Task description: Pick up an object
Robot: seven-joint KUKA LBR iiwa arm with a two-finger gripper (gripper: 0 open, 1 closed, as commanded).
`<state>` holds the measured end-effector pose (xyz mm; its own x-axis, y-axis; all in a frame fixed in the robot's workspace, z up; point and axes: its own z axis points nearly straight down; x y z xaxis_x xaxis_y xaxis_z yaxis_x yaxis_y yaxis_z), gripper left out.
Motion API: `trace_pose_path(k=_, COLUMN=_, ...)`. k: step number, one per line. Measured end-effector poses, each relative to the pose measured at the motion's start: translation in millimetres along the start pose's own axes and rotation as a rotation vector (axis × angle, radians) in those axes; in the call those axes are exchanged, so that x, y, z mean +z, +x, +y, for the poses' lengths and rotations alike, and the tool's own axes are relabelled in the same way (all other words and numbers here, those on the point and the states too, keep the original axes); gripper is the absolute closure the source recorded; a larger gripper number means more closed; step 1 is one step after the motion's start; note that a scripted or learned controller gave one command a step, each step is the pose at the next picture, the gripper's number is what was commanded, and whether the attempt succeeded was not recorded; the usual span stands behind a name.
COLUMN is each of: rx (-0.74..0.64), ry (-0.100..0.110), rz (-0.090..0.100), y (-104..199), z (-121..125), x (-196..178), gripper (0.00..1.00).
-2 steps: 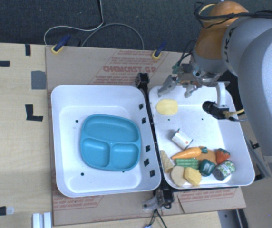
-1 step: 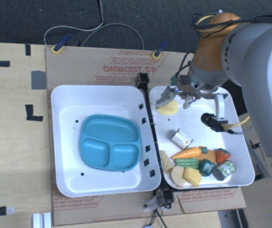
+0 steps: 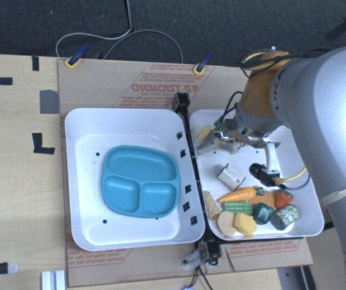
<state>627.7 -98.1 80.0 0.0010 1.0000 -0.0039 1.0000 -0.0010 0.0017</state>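
Overhead, the gripper, grasp state unreadable, hovers near the right bin's far-left edge.

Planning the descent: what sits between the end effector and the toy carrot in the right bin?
In the camera view, a small white block lies on the bin floor between the end effector and the carrot.

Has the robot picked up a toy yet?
Not yet, as far as the picture shows. The gripper is down in the right bin, near its upper left corner. The carrot and the other toy foods lie along the bin's bottom edge, untouched. The blue plate sits alone in the left bin. The pick is left.
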Motion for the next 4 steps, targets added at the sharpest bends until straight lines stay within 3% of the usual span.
trace_pose_path(k=1, rx=-0.002, ry=-0.005, rz=0.001, y=4, z=-40, x=-7, gripper=0.00)
trace_pose_path(k=2, rx=0.009, ry=0.006, rz=0.001, y=-73, z=-120, x=-35, gripper=0.00)
trace_pose_path(k=3, rx=-0.004, ry=0.001, rz=0.002, y=-42, z=-73, x=-5, gripper=0.00)
trace_pose_path(k=4, rx=-0.001, ry=-0.006, rz=-0.001, y=-44, z=-72, x=-17, gripper=1.00)
